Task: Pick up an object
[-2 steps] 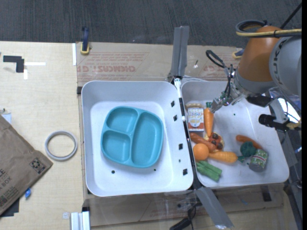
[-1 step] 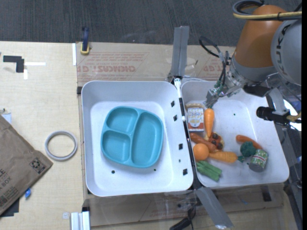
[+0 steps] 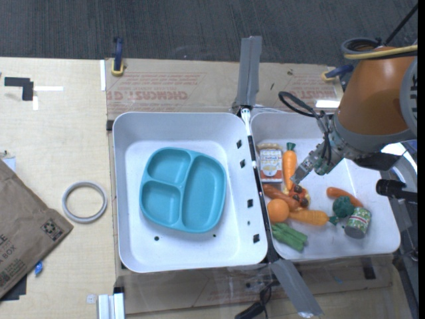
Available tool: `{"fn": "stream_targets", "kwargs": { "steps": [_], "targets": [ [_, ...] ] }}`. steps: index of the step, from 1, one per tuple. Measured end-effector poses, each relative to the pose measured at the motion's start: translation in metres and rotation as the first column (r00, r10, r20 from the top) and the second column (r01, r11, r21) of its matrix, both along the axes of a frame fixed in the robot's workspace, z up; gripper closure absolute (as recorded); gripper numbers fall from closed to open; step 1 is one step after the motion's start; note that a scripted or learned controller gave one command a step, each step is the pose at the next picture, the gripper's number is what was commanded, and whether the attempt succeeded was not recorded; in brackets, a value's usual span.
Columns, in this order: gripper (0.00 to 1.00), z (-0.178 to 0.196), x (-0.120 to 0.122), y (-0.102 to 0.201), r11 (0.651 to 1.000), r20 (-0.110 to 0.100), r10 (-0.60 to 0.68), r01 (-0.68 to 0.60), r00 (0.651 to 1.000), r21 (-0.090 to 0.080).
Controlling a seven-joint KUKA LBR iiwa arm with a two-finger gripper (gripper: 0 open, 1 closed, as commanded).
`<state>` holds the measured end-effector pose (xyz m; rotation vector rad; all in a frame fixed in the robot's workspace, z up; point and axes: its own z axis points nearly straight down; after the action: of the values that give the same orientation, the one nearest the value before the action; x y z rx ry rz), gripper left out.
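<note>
Blue plate (image 3: 182, 190), white bins (image 3: 126, 178), orange carrot (image 3: 289, 167) (green top), green beans (image 3: 289, 236), orange ball (image 3: 278, 211).

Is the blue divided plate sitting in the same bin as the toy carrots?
No, the blue divided plate lies in the left white bin; the toy carrots lie in the right one.

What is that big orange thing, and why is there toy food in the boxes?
That orange and grey thing is a robot arm. A camera above the bench looks down on it. At its tip is a gripper, like a two-finger hand, reaching down into the right bin. It is meant to pick something up. In that bin lie toy foods: a carrot, an orange, a green bean pod, a small can and a packet. The left bin holds a blue plate with three sections. I cannot tell whether the gripper has hold of anything.
</note>
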<state>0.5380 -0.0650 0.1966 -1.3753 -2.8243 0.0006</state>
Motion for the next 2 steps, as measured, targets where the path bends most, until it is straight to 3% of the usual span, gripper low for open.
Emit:
{"fn": "stream_targets", "kwargs": {
  "steps": [1,2],
  "targets": [
    [1.0,0.003,0.08,0.007,0.995,0.001,-0.102,0.102,0.995,-0.001],
    [1.0,-0.006,0.043,0.012,0.844,-0.002,-0.537,0.537,0.844,-0.003]
  ]
}}
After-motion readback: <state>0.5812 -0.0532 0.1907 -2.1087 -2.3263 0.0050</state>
